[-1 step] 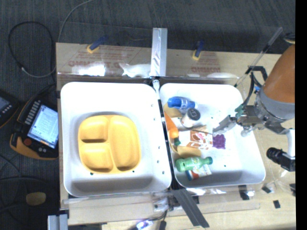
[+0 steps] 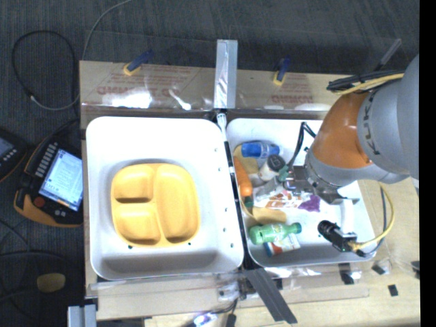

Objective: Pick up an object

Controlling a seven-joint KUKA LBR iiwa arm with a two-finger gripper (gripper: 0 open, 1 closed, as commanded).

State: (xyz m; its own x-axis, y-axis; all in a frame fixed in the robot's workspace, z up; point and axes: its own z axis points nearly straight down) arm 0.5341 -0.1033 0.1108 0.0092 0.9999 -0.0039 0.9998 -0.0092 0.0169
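Right bin (image 2: 354,247): a heap of small objects crowds its left half. On top, a flat white packet (image 2: 276,199) with red print; a purple piece (image 2: 310,203) touches its right edge. Below, a green bottle (image 2: 272,233) lies on its side. Above, a blue bottle (image 2: 261,148); an orange item (image 2: 243,179) along the bin's left wall. End effector (image 2: 294,179) is low over the heap, just above the packet; finger state cannot be told. Left bin (image 2: 102,182) holds a yellow divided tray (image 2: 155,203).
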